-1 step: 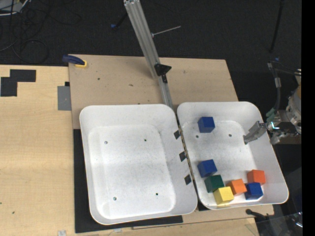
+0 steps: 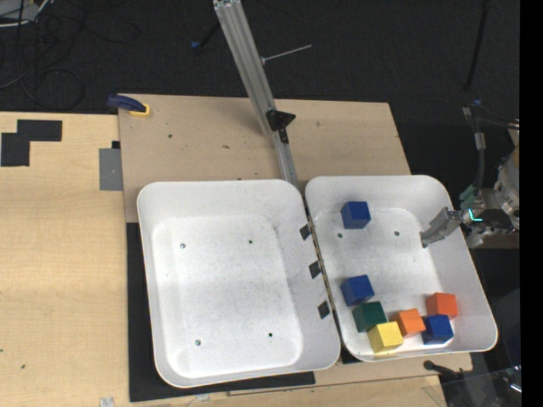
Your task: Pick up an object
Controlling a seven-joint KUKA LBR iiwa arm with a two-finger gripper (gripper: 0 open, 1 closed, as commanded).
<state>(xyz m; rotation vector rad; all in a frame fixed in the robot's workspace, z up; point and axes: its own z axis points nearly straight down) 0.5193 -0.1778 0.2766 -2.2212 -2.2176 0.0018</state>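
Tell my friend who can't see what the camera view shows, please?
The right bin holds seven small blocks, most clustered at its near edge, beside the left bin. The gripper hovers at the right bin's right rim.

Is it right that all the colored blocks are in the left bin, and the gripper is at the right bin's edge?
Not quite. The camera view shows the colored blocks in the right bin, not the left bin. The rest holds: the gripper is at the right bin's edge.
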